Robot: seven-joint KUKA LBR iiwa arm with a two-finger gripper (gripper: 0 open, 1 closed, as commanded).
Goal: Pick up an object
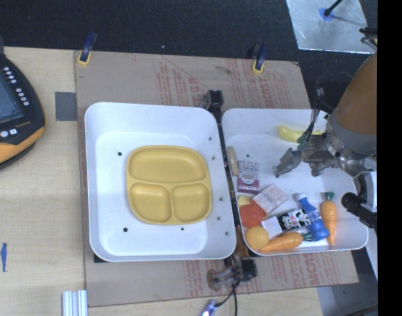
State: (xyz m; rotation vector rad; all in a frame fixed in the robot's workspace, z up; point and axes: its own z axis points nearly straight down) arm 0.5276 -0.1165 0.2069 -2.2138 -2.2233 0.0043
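Note:
My gripper [301, 165] hovers over the upper middle of the right bin [253, 120], its two fingers spread open with bare bin floor between them. A yellow banana-like piece [289, 133] lies just behind it. In front of it lie two small packets [248, 175] [270, 197], a red piece [252, 214], a yellow round fruit [255, 237], an orange carrot [283, 243], a second carrot [328, 218], a blue tube [312, 217] and a black-and-white card [290, 221]. None of them touches the fingers.
The left bin [102, 137] holds a yellow divided plate [169, 183]. A teach pendant [6, 117] lies on the bench at far left. Clamps [87, 47] [258, 56] pin the cardboard sheet's back edge. The arm's body [358, 104] covers the right bin's far right side.

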